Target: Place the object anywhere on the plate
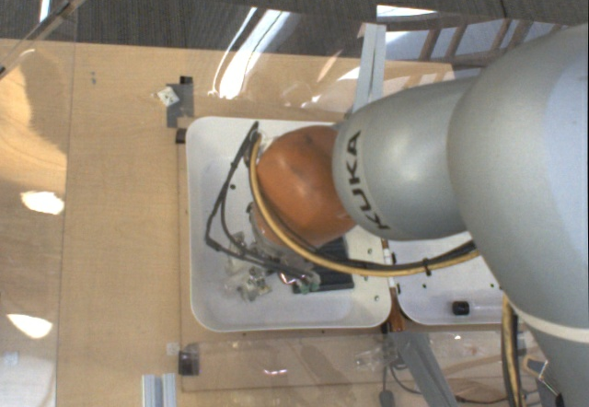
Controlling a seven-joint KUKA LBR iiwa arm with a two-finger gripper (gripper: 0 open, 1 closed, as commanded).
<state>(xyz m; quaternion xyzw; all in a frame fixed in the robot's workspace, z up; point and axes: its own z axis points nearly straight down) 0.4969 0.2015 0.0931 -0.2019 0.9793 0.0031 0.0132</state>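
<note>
Looming large from the right, the grey KUKA arm point(433, 166) with its orange band point(299, 189) reaches over the left shallow white bin point(207, 221) on the light wooden table point(110, 212). Its tool point(253, 276) hangs low near the bin's front edge; whether it is open or closed cannot be told. A small black object point(459, 308) lies in the right white bin point(460, 295).

Two white bins point(198, 212) sit side by side under one arm point(433, 166).
</note>
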